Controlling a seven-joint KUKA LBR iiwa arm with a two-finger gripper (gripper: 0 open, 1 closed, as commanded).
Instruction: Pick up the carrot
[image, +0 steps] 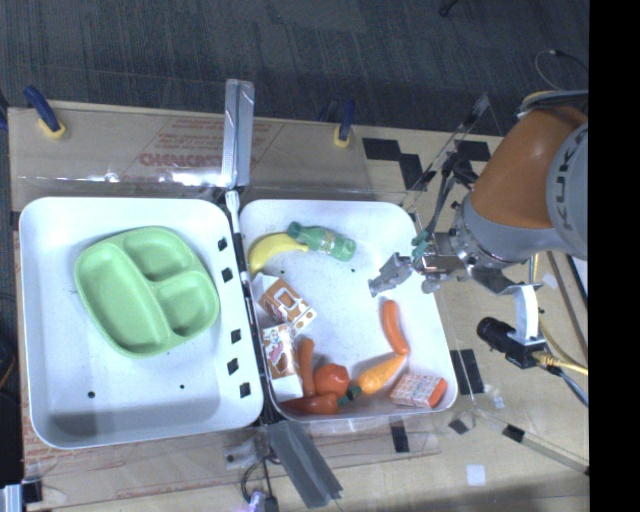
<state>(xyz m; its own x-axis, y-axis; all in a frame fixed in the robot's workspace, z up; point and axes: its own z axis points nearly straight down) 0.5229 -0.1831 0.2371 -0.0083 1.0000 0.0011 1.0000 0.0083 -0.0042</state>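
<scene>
The carrot (378, 374) lies in the lower right of the right bin (335, 212), tip to the left, between a sausage (395, 326) above and a small box (418, 390) beside it, so it is hemmed in. The gripper (392, 275) is held over the bin's right side, above the sausage; whether the jaws are wide or narrow cannot be told. Nothing is seen held.

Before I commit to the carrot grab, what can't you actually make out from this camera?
- Pincer: small and blurred in the camera view; open or shut, cannot tell.
- Carrot: its left end is tucked against the tomato and green leaves, so the full outline is unclear.
- Pincer's height above the right bin: not readable from the slanted overhead angle.
- Box label: too small to read.
</scene>
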